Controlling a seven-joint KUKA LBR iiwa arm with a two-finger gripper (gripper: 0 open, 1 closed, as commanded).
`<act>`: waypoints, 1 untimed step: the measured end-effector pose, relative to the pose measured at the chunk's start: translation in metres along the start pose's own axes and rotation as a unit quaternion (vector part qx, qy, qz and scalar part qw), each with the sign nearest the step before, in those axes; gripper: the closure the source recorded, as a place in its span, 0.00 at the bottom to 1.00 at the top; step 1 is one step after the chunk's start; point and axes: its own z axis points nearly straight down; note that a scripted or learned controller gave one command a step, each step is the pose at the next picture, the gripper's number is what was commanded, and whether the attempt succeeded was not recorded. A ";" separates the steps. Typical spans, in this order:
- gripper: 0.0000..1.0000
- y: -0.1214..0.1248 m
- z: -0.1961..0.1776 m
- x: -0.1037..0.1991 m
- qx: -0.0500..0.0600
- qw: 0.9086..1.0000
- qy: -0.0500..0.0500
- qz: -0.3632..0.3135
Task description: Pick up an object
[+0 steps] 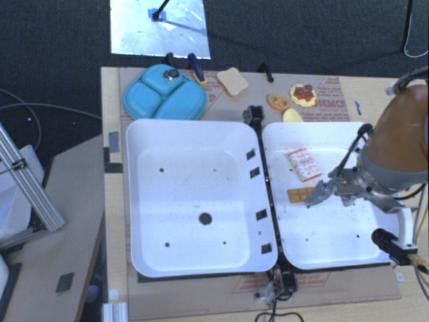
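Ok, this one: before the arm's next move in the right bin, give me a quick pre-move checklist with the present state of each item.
1. Graspable object in the right bin: ok, a red-and-white packet and a small orange cracker lie there.
2. Gripper over that bin: ok, beside the cracker.
3. Object between the fingers: cannot tell.
4. Packet and cracker apart from each other: ok.
5. Targets away from the bin walls: ok.

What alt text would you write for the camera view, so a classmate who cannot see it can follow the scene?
A grey and orange robot arm reaches from the right over the right bin, its gripper beside a small orange cracker-like piece and near a red-and-white packet. The left bin holds a small dark disc. Behind the bins lie a blue divided plate and toy foods.
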 end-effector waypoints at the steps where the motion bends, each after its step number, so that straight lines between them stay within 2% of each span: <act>1: 0.00 0.041 0.116 -0.036 -0.004 1.000 -0.002 0.001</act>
